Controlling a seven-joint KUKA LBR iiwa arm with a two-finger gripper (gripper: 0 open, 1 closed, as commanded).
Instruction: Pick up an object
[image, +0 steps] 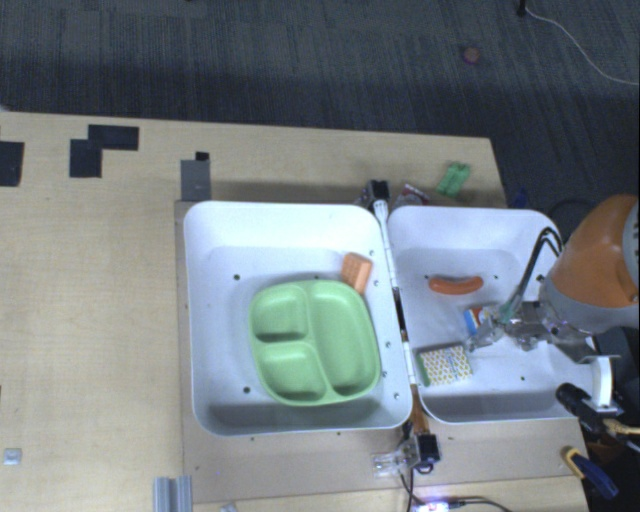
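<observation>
In the right bin, claw down low by a small blue-and-red thing; cannot tell if open or shut. Just above, a sausage lying left-to-right.

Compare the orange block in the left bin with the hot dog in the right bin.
The orange block is short, boxy and pale orange; the hot dog is long, rounded and redder. The block leans at the green tray's rim; the hot dog lies flat on bare bin floor. Both lie apart from the gripper.
</observation>
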